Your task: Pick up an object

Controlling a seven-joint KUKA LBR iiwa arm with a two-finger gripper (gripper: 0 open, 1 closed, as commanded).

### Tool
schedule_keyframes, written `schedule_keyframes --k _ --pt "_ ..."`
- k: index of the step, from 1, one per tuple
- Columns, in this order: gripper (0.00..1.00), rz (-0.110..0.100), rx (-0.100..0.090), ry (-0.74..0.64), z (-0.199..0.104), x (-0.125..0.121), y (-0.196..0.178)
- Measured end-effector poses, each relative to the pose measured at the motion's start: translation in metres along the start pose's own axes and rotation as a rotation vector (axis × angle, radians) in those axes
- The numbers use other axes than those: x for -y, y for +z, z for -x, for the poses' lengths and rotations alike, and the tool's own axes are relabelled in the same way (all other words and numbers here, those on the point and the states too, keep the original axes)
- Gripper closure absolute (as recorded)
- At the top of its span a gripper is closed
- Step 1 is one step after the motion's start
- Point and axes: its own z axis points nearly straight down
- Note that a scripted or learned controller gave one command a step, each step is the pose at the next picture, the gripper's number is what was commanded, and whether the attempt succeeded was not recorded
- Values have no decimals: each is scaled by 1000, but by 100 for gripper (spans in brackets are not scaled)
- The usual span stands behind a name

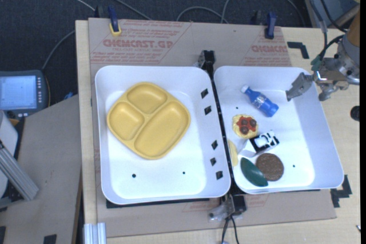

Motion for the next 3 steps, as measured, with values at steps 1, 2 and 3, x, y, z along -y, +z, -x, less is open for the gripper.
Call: schedule_keyframes --k 1,2,3 --pt "0 13 3 -3 0 -2 -7" --pt "0 7 1 -2 2 2 36" --pt "0 7 1 -3 -8 -2 87"
